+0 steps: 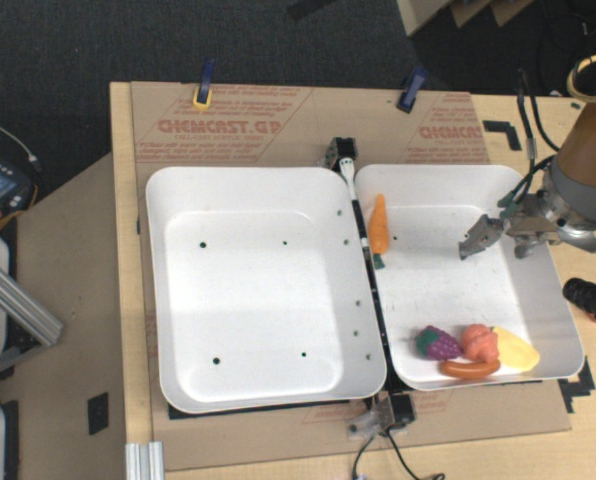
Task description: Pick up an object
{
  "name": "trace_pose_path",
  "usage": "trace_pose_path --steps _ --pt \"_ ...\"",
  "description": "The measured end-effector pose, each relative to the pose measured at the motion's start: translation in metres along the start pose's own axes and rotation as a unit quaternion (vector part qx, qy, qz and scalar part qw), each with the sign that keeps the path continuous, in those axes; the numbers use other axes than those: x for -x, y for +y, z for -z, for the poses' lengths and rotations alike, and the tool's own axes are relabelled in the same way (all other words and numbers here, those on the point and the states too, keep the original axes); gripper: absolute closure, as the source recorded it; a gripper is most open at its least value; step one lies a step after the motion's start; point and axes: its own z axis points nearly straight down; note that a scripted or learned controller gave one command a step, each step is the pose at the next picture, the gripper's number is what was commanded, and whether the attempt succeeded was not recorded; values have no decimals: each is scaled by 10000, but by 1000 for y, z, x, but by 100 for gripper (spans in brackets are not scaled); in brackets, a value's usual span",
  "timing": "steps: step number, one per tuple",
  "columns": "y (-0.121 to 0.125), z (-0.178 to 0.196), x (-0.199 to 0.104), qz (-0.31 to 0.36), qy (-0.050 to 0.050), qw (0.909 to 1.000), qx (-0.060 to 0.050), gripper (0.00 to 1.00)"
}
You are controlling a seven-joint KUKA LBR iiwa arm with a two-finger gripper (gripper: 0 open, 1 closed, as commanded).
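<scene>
From my station I saw the claw [498, 236] hanging over the right bin [448, 183], in its upper right part, with its two dark fingers spread apart and nothing between them. The arm [586, 173] came in across the bin's right rim, so the wrist sat close to that wall. The toy carrot [379, 224] lay along the bin's left wall, nearly touching the divider between the two bins, and I judged that wall would crowd one finger on a grasp there. The other candidates were bunched in the lower right corner: purple grapes [439, 343], a reddish fruit [481, 341], a yellow piece [518, 351] and an orange-red strip [470, 370] below them, touching or nearly so. That clustering looked to me like a risk of nudging neighbours rather than gripping one. The middle of the right bin lay bare, giving the claw free room to descend and travel. The left bin [253, 278] sat beside it on the counter [228, 113], whose brown board showed around both.
</scene>
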Motion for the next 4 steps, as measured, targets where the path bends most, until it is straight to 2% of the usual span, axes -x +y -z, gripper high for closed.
trace_pose_path --steps 1,2,3,4 --pt "-12 177 -44 18 -12 10000 92 0" --pt "-61 9 -64 -5 18 10000 -85 0" --pt "-60 123 -116 26 5 10000 56 0" --pt "-61 215 -208 54 20 10000 60 0"
